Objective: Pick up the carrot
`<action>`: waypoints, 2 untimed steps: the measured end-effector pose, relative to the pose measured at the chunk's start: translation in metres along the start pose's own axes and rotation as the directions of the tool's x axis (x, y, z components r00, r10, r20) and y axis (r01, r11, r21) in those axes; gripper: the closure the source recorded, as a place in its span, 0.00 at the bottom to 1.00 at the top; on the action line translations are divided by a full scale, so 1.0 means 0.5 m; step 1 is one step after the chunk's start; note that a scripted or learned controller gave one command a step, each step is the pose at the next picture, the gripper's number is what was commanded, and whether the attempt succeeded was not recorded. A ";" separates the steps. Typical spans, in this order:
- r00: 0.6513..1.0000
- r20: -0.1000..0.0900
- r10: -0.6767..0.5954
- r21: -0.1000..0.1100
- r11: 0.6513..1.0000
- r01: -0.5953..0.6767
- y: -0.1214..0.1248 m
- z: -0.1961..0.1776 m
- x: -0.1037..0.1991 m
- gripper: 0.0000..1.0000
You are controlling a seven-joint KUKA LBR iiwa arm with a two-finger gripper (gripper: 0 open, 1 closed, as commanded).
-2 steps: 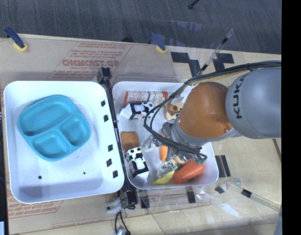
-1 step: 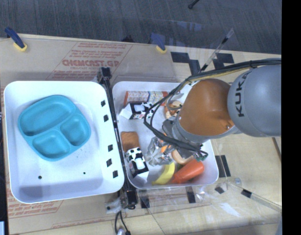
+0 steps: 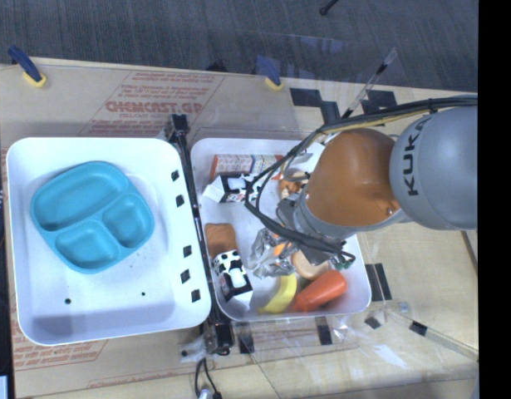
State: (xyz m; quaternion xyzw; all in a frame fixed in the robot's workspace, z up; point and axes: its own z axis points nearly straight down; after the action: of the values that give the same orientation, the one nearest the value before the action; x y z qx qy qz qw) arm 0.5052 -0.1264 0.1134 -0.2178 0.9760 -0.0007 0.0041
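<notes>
Two white bins sat side by side in your camera view. Left bin [image 3: 22,248] held a blue divided tray [image 3: 90,214], lying at about 10 o'clock from that bin's centre. Right bin [image 3: 361,293] was crowded. The arm [image 3: 421,173] reached in from 3 o'clock, its orange band [image 3: 351,181] over the bin's middle. The gripper [image 3: 276,254] pointed down among the clutter. You couldn't tell how wide it stood; cables and shiny wrapping hid the tip. The carrot [image 3: 321,289] lay at 5 o'clock in the right bin, near the front wall, tilted, just at 4 o'clock of the gripper. A yellow piece [image 3: 278,296] touched its 9 o'clock end. A black-and-white toy [image 3: 231,273] sat further toward 9 o'clock, with a brown block [image 3: 221,238] at its 12. A printed box [image 3: 238,166] lay near the back wall.
</notes>
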 end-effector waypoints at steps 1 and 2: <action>1.000 0.005 -0.008 0.003 1.000 0.008 0.002 -0.021 -0.007 1.00; 1.000 0.011 -0.016 0.006 1.000 0.015 0.003 -0.042 -0.013 1.00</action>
State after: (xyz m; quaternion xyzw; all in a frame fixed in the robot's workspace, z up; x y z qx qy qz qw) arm 0.5104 -0.1222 0.1346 -0.2254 0.9742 -0.0024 0.0100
